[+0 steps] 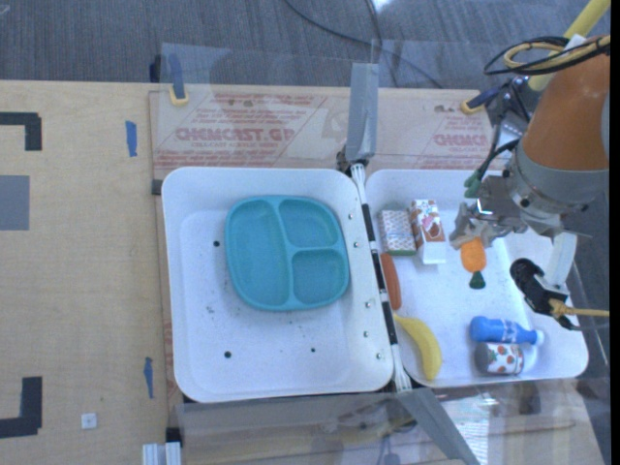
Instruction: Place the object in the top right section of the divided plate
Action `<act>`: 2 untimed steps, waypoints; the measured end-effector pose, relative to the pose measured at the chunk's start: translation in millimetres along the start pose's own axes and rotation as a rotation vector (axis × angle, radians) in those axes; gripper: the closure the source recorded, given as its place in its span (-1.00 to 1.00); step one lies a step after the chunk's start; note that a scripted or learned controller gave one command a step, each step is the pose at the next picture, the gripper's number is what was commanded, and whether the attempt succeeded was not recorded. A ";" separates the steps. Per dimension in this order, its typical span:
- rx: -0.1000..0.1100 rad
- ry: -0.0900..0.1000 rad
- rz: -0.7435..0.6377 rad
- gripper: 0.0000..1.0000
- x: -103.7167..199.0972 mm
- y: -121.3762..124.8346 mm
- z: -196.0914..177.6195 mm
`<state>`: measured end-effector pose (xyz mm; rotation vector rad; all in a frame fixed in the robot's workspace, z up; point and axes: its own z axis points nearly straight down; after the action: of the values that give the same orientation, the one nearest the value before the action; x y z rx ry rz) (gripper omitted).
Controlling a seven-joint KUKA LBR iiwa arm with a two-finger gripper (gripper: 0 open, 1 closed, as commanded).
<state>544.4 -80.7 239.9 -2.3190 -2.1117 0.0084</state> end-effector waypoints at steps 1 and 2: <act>0.002 0.000 -0.025 1.00 79.7 4.5 58.2; 0.000 0.000 0.001 1.00 154.1 -2.7 58.2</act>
<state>555.6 73.0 181.6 -2.3199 -2.1115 0.0085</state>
